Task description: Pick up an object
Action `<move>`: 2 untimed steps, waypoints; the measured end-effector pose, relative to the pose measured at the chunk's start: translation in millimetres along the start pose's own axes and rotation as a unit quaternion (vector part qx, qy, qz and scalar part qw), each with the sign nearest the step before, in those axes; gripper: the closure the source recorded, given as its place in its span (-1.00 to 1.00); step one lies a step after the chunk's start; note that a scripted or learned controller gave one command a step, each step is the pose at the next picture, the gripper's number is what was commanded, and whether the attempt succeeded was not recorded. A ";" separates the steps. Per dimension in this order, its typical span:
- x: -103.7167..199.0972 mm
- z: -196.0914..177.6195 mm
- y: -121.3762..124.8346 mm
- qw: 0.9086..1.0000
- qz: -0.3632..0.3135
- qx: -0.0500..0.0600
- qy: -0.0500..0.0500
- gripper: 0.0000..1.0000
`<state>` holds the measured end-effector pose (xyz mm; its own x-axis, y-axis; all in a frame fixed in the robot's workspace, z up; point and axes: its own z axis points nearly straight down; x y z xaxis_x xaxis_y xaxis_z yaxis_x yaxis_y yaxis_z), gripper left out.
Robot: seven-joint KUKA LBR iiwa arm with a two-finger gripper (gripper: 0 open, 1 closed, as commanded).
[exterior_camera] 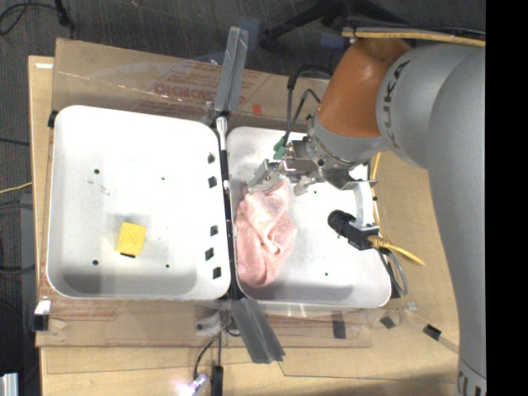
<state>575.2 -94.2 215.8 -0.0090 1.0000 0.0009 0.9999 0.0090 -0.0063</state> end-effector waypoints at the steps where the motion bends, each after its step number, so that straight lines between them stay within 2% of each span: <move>1: -57.0 123.7 44.1 1.000 0.006 -0.003 -0.001 -1.00; 2: -56.6 114.2 44.0 1.000 0.004 -0.002 -0.001 1.00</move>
<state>619.1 -150.3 101.3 -0.0018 1.0000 -0.0014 1.0000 0.0018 -0.0027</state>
